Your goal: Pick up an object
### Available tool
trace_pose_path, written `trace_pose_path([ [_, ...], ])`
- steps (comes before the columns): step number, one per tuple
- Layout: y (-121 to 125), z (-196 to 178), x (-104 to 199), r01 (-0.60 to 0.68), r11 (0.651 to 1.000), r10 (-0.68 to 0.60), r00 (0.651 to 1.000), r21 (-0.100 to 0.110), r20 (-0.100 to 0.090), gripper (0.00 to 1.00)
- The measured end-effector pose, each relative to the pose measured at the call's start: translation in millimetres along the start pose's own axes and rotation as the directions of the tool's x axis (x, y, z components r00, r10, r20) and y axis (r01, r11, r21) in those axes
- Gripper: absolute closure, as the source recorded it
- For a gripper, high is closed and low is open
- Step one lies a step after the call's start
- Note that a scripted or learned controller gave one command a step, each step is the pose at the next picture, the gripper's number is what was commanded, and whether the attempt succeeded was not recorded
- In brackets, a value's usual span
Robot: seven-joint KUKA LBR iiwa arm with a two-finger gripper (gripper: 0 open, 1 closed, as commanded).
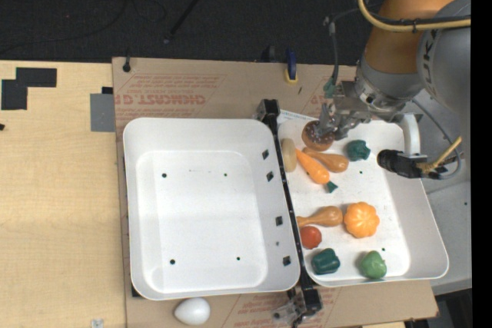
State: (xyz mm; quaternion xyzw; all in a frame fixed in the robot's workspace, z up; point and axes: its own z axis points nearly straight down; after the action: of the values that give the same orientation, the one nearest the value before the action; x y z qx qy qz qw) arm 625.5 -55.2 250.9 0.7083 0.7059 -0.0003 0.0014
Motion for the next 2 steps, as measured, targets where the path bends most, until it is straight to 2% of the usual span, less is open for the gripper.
trace_pose_path([
  [1, 1.0, -33.7, 44.5, 0.007, 1.0, -0.007, 1.0, 0.001, -0.003, 1.0],
  [2, -82.8, 19.3, 10.3, -0.002, 1.0, 0.002, 1.0, 0.015, -0.003, 1.0],
])
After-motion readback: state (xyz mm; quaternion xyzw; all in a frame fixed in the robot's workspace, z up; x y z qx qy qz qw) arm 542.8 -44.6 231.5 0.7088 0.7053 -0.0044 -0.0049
